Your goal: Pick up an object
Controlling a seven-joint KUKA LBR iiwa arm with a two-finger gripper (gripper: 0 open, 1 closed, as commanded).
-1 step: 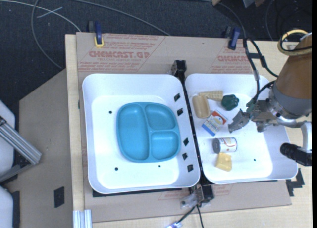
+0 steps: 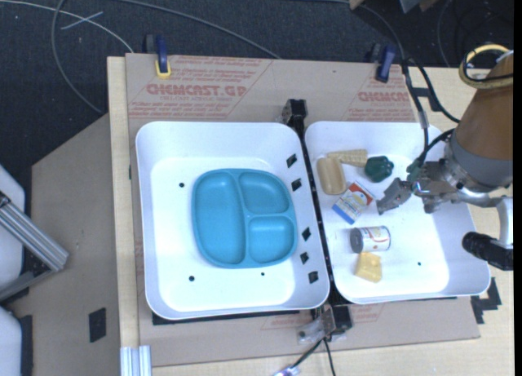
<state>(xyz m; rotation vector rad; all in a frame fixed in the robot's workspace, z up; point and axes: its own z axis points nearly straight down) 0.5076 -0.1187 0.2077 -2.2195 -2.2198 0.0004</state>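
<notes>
While tilted leftward (wrist bent), gripper point(image 2: 400, 193).

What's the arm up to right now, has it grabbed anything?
Gripper over right bin, nothing seen held. Small can, carton, green piece lying loose nearby. Nothing blocking.
</notes>
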